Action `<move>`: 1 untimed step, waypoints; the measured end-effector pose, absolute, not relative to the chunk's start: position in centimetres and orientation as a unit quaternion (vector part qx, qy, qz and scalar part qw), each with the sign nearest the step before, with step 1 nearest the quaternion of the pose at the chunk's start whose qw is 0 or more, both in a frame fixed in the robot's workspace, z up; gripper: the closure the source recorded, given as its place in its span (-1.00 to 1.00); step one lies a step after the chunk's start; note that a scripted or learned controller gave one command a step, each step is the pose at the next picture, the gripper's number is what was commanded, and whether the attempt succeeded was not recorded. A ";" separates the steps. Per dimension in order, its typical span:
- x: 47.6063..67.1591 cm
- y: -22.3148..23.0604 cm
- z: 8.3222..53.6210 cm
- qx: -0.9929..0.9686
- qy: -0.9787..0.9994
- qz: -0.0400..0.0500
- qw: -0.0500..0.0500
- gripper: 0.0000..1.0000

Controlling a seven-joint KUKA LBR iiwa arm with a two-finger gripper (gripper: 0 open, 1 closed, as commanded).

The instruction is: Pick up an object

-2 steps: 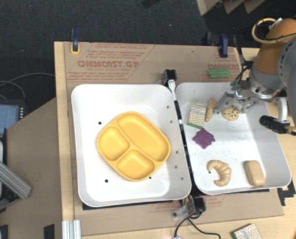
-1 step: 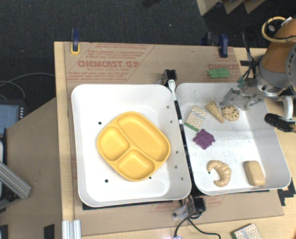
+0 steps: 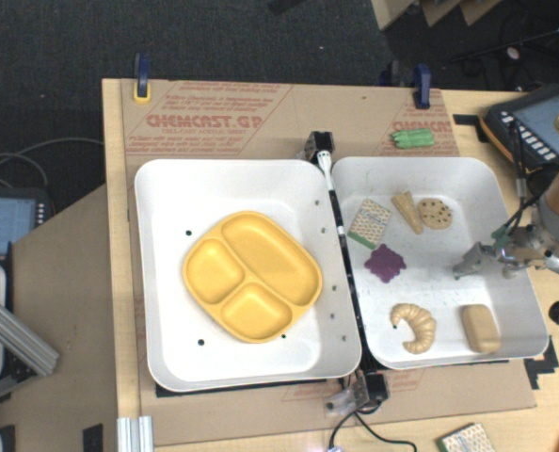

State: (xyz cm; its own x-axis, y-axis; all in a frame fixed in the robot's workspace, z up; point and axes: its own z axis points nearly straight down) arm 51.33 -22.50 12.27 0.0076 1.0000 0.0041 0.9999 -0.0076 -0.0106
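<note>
The right bin (image 3: 449,172) holds several small food items: a croissant (image 3: 414,327), a tan bread block (image 3: 480,328), a purple piece (image 3: 385,263), a speckled square cracker (image 3: 369,222), a tan wedge (image 3: 407,211) and a round cookie (image 3: 436,214). My gripper (image 3: 491,255) hangs over the right side of this bin, above the bare floor between the cookie and the bread block. Nothing shows in its grasp. It is apart from every item.
The left bin (image 3: 157,252) holds a yellow divided plate (image 3: 251,276). A green item (image 3: 413,138) lies on the bench behind the right bin. Clamps (image 3: 142,83) sit at the bench's back edge. Dark equipment (image 3: 529,125) stands at the far right.
</note>
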 end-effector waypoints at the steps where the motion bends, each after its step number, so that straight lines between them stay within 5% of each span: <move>1: 60.9 -18.2 9.7 -0.704 -0.710 -0.002 -0.003 -1.00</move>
State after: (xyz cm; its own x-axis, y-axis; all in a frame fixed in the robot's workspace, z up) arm 60.95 -18.15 9.74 -0.0074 1.0000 -0.0016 0.9999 0.0074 0.0080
